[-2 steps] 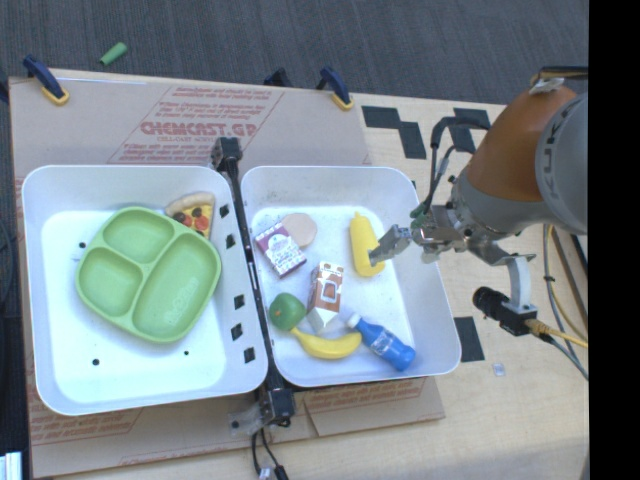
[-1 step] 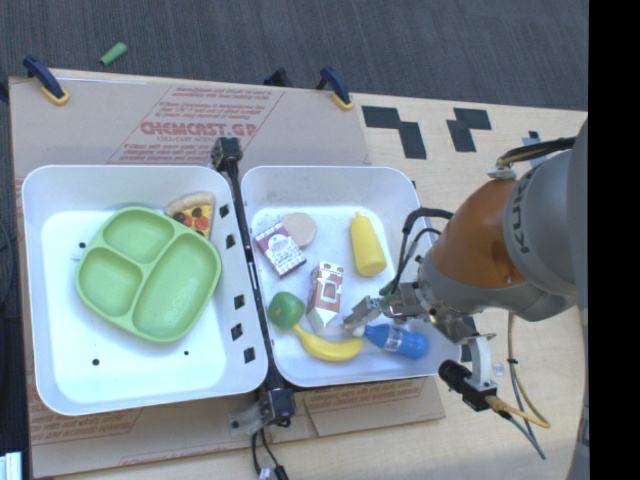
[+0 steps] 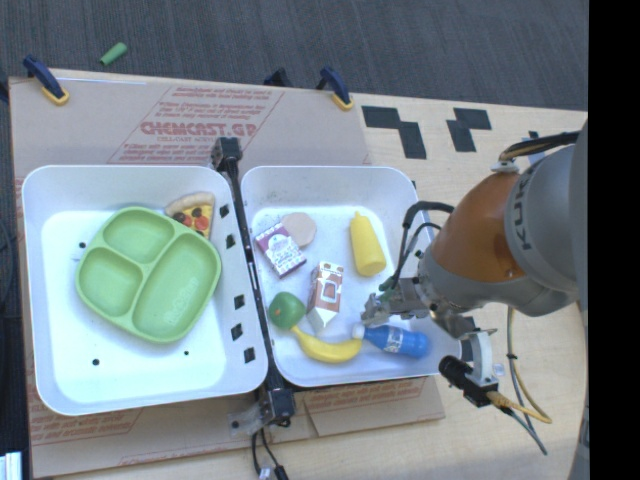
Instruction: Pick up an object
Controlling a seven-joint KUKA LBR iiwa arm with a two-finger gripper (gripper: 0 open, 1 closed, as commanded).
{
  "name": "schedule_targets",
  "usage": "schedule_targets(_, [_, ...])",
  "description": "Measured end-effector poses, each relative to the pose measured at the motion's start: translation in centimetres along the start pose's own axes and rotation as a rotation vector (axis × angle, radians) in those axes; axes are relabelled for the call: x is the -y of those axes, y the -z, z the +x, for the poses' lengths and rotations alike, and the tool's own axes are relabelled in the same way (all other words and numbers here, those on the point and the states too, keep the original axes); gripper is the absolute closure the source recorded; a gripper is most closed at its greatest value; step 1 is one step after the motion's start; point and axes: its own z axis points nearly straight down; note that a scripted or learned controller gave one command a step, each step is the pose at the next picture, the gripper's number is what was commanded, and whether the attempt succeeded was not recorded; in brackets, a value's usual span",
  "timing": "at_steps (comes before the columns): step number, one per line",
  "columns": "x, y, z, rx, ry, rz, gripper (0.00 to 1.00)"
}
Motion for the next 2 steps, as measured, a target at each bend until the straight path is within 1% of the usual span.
schedule_targets(1, [-2.24,11.45,5.44,0.013,-0.009,-0.007,1.0])
schedule_targets(2, [-2.2,11.4,5.41,0.013,-0.01,-0.005,0.0])
